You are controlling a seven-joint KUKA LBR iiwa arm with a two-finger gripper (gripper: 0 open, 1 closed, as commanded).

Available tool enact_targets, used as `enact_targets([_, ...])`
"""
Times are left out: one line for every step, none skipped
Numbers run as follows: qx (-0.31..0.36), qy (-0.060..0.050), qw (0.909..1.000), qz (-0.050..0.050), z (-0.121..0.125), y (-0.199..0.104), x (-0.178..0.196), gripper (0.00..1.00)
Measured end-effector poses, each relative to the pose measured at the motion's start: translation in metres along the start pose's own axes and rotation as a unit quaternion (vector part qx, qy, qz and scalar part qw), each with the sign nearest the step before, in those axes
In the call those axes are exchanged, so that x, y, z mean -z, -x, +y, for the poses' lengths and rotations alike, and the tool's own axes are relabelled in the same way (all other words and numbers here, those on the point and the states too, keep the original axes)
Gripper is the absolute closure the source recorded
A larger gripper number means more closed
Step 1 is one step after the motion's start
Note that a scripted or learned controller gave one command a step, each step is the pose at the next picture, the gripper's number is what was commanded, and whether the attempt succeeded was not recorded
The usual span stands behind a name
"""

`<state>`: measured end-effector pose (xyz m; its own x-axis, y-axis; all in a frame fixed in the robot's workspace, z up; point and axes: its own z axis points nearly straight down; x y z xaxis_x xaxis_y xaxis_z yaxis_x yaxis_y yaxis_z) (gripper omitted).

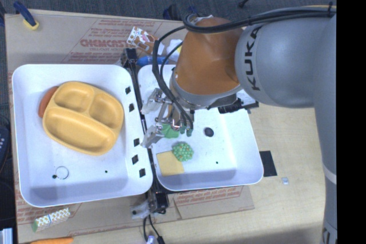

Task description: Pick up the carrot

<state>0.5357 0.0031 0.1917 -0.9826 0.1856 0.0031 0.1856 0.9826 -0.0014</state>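
Hand point(171, 123) low in right white bin point(240, 140), over small green piece point(170, 131); grip state cannot be told. Orange carrot unidentified; next move needs locating it.

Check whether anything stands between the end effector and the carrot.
Yes. The yellow plate lies between them in the left bin, covering most of the carrot; the end effector is over the right bin.

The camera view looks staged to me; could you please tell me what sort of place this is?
Probably a robotics lab bench for pick-and-place trials. A KUKA arm reaches over two white bins set on flattened cardboard, with toy-like food and a yellow divided plate in them.
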Motion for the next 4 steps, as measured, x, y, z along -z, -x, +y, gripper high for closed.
enact_targets([0.002, 0.0, 1.0, 0.0, 0.044, -0.05, 0.0, 0.0])
enact_targets([0.062, 0.0, 0.9981, -0.002, 0.015, 0.024, 0.0, 0.0])
enact_targets([0.061, 0.0, 0.9981, -0.001, 0.036, -0.022, 0.0, 0.0])
enact_targets([0.048, 0.0, 0.9989, 0.0, 0.05, -0.07, 0.0, 0.0])
